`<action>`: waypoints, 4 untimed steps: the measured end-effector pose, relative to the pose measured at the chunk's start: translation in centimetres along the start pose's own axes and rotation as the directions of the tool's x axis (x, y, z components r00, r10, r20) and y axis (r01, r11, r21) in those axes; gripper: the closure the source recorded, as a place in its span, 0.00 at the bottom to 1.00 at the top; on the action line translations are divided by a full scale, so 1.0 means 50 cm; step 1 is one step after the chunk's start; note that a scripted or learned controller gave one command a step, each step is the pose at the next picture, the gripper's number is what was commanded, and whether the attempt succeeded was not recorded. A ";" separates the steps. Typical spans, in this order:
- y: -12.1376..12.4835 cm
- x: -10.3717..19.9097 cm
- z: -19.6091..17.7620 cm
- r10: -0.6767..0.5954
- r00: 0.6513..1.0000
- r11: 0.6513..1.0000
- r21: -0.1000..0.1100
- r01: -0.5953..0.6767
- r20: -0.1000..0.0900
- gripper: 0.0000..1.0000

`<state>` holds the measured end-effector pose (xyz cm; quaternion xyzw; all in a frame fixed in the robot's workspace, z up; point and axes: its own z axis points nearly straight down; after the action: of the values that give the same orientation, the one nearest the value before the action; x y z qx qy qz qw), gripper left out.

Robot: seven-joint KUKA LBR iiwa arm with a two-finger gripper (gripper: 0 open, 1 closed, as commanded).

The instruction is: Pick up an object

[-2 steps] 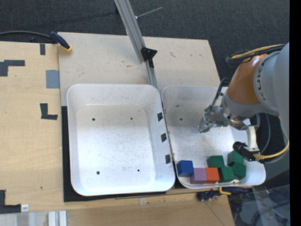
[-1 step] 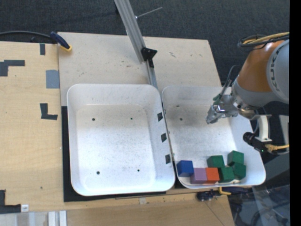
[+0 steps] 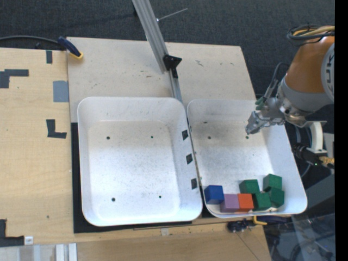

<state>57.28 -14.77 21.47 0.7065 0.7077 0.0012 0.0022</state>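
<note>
Dark carpet surrounds a pale wooden table [image 3: 136, 64] that carries two shallow white bins side by side. Over the right bin [image 3: 228, 151], near its far right part, hangs the hand [image 3: 253, 126], small, grey and pointing down and to the left; whether its tips are apart or together cannot be told, since they blur into one dark shape, and nothing shows between them. Behind it the arm [image 3: 310, 80] comes in from the right, its orange band and grey wrist bulky and partly cut off by the frame edge, with cables looping around it.

Well apart from the hand, along the near wall of the right bin, lies a cluster of blocks: a blue block [image 3: 214, 193] at the left, then a purple block [image 3: 231, 202] touching an orange block [image 3: 246, 201], and green blocks [image 3: 265, 192] crowded at the right, where their number is hard to make out. Beside it sits the left bin [image 3: 133, 162]. A slanted metal rail [image 3: 152, 29] crosses the table toward the gap between the bins, its top cut off. Dark tape marks dot the left boards.
</note>
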 end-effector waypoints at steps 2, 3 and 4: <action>0.014 0.204 -0.037 -0.005 1.000 1.000 0.005 0.005 -0.003 1.00; 0.020 0.307 -0.054 -0.005 1.000 1.000 0.005 0.005 -0.003 1.00; 0.034 0.397 -0.032 -0.004 1.000 1.000 0.007 0.004 -0.002 1.00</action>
<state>58.92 5.09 23.04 0.7051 0.7091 -0.0007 -0.0009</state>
